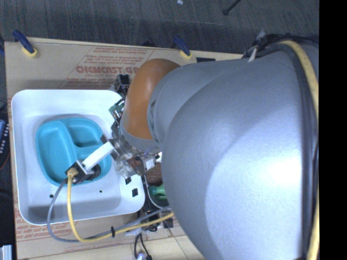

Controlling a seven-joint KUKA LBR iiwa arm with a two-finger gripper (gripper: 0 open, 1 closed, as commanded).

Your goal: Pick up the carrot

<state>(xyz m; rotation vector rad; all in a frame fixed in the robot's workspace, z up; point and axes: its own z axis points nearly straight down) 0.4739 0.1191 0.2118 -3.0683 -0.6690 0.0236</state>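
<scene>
From where I stand the arm [238, 145] comes in from the right of the left bin [27, 188]. Its big grey link bulks up close under the camera, broad and rounded, and covers nearly everything to the right of that bin. Toward the bin it narrows and bends downward. The orange band [143, 96] sits above the bin's far right corner, curved like a collar (glossy, catching a little light). Below the band a short grey section leads down to the wrist [133, 158], which hangs over the bin's right rim, about halfway along it. The wrist points steeply down, with its metal end low at the rim.
</scene>
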